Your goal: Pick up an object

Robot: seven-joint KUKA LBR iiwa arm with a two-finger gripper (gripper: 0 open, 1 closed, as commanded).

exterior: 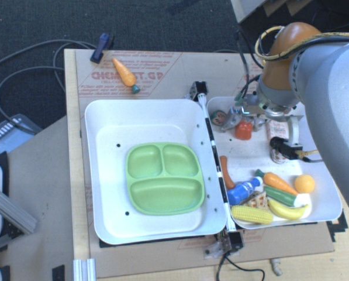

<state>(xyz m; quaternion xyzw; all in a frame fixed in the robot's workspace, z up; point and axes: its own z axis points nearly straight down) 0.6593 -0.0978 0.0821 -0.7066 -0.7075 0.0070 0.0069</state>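
My gripper [245, 117] hangs low over the far end of the right bin [329, 206], below the arm's orange band [291, 40]. A small red object [243, 131] sits right under it, touching or nearly touching; I cannot tell whether it is gripped. A small round brownish piece [220, 119] lies just left of the gripper. Nearer the front of that bin lie a blue bottle [244, 190], a carrot [279, 183], an orange [304, 184], a banana [286, 210], a corn cob [251, 215] and a red sausage [224, 171].
The left bin [104, 127] holds a green divided plate [164, 177]. On the cardboard behind the bins lie a toy carrot [124, 73] and a blue object [101, 47]. The grey arm covers the right bin's far right side.
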